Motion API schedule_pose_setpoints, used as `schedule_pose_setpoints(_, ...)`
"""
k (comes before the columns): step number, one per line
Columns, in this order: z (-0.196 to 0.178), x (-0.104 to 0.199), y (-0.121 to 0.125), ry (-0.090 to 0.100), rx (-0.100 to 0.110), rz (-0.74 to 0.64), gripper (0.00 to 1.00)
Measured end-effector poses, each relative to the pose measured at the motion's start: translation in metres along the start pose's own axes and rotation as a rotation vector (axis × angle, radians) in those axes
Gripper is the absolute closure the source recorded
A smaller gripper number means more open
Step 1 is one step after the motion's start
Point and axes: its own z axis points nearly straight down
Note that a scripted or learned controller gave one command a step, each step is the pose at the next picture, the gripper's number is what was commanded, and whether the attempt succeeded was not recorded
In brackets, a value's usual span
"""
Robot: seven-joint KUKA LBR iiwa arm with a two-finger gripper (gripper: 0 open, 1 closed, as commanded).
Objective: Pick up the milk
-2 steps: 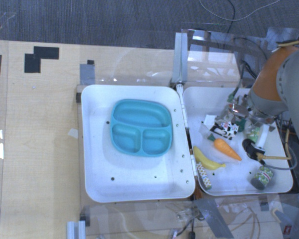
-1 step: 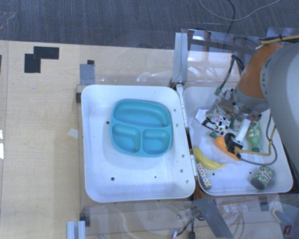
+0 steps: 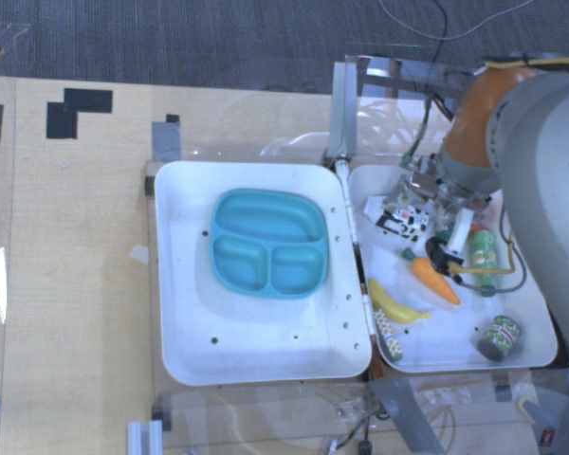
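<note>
In the right bin [image 3: 541, 349], against its upper-left part, lies the milk [image 3: 401, 218], tipped flat among carrot [image 3: 435, 280] and banana [image 3: 395, 303]. Hovering just above it, the gripper [image 3: 427, 190]; grip state impossible to tell.

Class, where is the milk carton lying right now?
The milk carton lies in the right bin, near its back, just under the gripper and behind the carrot.

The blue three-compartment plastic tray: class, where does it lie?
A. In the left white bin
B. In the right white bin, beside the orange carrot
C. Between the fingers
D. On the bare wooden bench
A: the blue three-compartment plastic tray lies flat inside the left white bin, while the orange carrot is in the right white bin.
</note>
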Motion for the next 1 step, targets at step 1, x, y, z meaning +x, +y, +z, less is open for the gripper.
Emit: schedule_pose_setpoints(1, -0.0001, 0.0026, 0.0001, -0.003, -0.005, -0.049, 0.0)
